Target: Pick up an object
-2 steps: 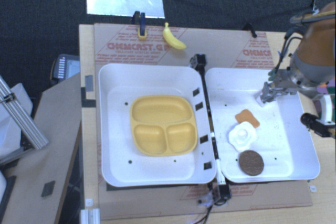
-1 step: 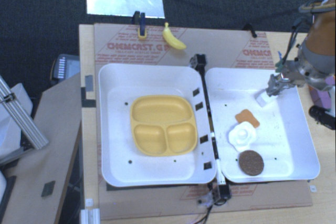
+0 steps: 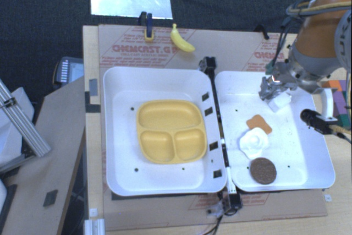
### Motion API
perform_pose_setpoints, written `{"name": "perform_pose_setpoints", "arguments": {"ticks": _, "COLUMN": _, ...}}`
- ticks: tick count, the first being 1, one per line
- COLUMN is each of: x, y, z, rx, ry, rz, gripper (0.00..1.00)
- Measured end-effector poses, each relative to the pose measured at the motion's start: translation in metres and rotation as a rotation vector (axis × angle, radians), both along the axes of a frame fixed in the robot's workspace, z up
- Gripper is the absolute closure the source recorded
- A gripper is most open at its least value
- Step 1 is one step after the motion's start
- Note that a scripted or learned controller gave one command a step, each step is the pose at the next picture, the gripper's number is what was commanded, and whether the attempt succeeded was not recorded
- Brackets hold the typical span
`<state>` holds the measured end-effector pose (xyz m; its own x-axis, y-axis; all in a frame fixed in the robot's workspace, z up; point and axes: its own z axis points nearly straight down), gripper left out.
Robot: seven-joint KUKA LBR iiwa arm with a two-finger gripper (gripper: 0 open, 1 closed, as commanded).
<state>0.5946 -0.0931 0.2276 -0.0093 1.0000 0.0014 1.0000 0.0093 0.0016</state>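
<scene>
Brown and round, a cookie lies nearest the camera in the right bin, close to that bin's front wall. Just behind it sits a white fried egg, and touching the egg's far edge is an orange cracker. The three pieces form a short line running away from the front wall, each touching or almost touching the next.

Farther back, a small white block sits near the bin's rear right part. The gripper hangs directly over this block, close to it or in contact; the view does not resolve which. Whether the gripper is released or clenched cannot be told from this angle, and no object is seen lifted off the bin floor.

The white block is judged to be the object in hand for this step. For a sound pick, the arm should descend straight down so that the block lies centred under the tool, and it should close only once the tool has reached the block's sides. A slanted approach risks pushing the block toward the rear wall. The lift should be vertical and slow until the block is seen clear of the floor.

The left bin holds a yellow divided plate and plays no part in this step. Beyond both bins, a yellow banana lies on the board, well apart from the arm.
</scene>
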Motion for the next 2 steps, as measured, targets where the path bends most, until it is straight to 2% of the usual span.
{"name": "perform_pose_setpoints", "arguments": {"ticks": 1, "x": 0.011, "y": 0.061, "z": 0.007, "rx": 0.001, "ry": -0.001, "rz": 0.002, "gripper": 1.0}}
{"name": "perform_pose_setpoints", "arguments": {"ticks": 2, "x": 0.016, "y": 0.115, "z": -0.005, "rx": 0.0, "ry": 0.0, "rz": 0.0, "gripper": 1.0}}
